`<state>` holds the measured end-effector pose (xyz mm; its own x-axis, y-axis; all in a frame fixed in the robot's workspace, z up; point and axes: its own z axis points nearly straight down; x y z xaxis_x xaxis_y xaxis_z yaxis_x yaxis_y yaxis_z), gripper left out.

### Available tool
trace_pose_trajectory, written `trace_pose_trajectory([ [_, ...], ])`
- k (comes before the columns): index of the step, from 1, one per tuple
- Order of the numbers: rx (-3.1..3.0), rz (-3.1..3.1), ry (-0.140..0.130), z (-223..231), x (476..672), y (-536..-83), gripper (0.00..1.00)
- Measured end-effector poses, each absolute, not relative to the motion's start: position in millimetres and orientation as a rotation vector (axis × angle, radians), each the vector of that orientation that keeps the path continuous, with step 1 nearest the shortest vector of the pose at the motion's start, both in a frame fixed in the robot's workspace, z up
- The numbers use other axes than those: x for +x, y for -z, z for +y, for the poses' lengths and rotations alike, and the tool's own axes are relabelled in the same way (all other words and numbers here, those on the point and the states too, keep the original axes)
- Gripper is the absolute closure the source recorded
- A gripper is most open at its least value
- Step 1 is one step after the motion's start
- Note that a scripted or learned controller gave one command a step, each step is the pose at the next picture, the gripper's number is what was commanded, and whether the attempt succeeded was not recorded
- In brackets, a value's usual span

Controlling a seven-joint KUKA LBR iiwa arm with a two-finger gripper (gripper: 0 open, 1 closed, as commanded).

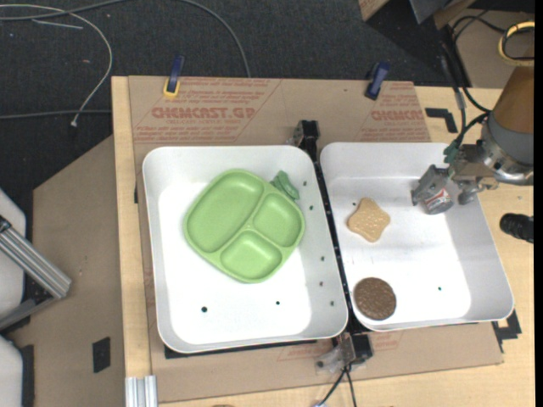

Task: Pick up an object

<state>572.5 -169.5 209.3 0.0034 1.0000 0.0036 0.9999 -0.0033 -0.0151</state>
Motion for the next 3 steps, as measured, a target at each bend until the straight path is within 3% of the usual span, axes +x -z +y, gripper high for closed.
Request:
trace_pose_trajectory([
  [1, -2.221, -2.221, 0.000, -169.1, 575.6, -217.1, 0.00],
  [3, -2.216, -2.215, -0.005, -169.4, 563.4, -106.9, 0.00],
])
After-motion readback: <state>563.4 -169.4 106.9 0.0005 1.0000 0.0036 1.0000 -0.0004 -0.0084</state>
